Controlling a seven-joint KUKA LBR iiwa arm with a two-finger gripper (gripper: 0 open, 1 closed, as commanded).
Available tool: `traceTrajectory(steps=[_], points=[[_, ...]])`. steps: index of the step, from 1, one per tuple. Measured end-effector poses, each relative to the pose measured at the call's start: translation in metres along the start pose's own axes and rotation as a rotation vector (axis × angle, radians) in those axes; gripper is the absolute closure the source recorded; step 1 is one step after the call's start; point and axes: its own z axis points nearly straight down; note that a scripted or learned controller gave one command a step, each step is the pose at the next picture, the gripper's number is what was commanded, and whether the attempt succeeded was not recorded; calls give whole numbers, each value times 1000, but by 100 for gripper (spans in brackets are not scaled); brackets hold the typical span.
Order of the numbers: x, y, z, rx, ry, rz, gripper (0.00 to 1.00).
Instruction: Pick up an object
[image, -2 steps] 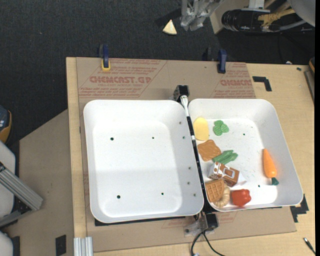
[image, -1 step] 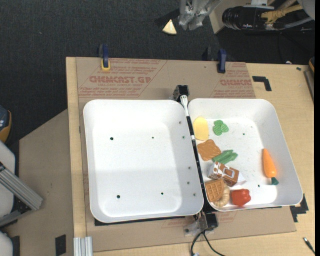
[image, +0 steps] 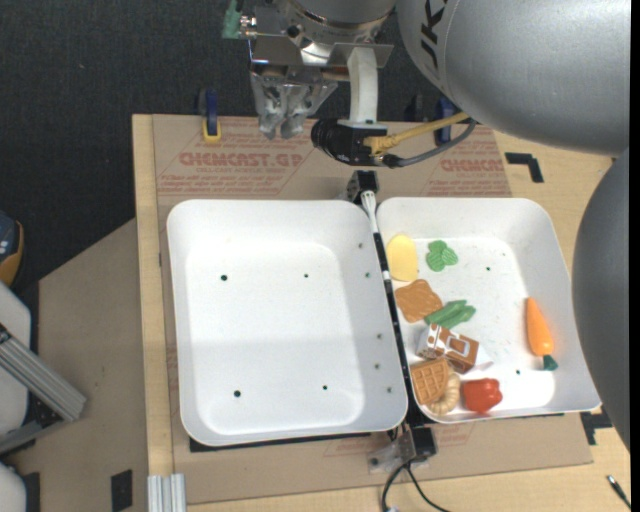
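My gripper (image: 287, 122) hangs high over the bench's far side, beyond the back edge of the left bin (image: 186, 300). Its fingers stand open with nothing between them. The right bin (image: 500, 218) holds several toy foods: a yellow piece (image: 402, 257), a green leafy piece (image: 441, 255), a brown toast slice (image: 418, 299), a green pod (image: 452, 313), a brown and white block (image: 447, 346), a waffle (image: 431, 380), a red pepper (image: 481, 395) and an orange carrot (image: 539, 328). All of them lie well below and to the right of the gripper.
The two bins meet along a central ridge (image: 385, 300). A black and yellow cable loop (image: 385, 140) hangs beside the gripper. The arm's large grey body (image: 540, 70) covers the upper right. Brown board (image: 150, 200) surrounds the bins.
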Motion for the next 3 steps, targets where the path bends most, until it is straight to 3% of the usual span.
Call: traceTrajectory(steps=[1,2,3], points=[[-6,9,-121,-29,6,6,100],[-8,-22,18,2,-4,10,100],[-14,-9,-123,-32,6,8,100]])
